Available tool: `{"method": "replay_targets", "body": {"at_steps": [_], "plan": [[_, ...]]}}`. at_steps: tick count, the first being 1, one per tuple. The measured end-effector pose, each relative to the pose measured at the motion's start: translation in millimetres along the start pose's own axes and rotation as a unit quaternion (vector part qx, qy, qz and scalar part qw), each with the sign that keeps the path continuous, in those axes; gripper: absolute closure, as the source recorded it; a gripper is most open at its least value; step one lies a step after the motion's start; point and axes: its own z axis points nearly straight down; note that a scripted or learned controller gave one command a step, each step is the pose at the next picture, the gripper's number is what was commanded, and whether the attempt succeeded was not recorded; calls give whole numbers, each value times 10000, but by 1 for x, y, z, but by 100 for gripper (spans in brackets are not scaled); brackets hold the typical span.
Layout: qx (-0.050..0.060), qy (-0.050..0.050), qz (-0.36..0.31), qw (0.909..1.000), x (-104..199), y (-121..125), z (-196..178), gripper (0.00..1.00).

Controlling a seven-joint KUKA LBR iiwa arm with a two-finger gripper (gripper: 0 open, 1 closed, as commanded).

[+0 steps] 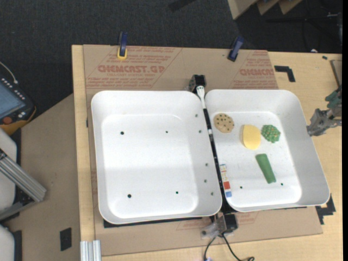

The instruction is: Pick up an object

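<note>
Object nearest the gripper (317, 125): bumpy green ball (271, 133), in the right bin (311, 162), upper half. Gripper sits at the right edge of the camera view, outside that bin's right rim, above the table (163, 64). Too small and side-on to read; can't tell if it's open or closed, and nothing is visibly held.

Outward from there:
- green ball: closest, left of the gripper, apart from it with the bin rim between
- yellow lump (251, 137): touching or just beside the ball's left side, can't tell which
- green stick (266, 168): below those two, lying at a slight diagonal, clear on all sides
- cookie (223, 123): farthest, near the divider between bins
- left bin (147, 156): beyond all of that

My read: pick not started, approach phase.

How to do it well, as I see it:
- target the stick, not the ball. It's isolated and narrow, so closing across its short axis should be easy
- rotate the wrist so the closing line runs perpendicular to the stick's length
- ball + lump are crowded; going down there risks shoving one or catching both
- cookie looks flat, likely a poor pinch from above
- clear the bin rim on the way in, descend straight over the stick's middle, then close and lift vertically
</note>
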Motion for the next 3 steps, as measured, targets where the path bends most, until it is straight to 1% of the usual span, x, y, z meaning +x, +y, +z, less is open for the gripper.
{"method": "replay_targets", "body": {"at_steps": [1, 2, 3], "plan": [[15, 3, 7, 10000, -48, -11, 68, 100], [-59, -11, -56, 10000, 34, 41, 9, 100], [6, -6, 22, 10000, -44, 6, 38, 100]]}}
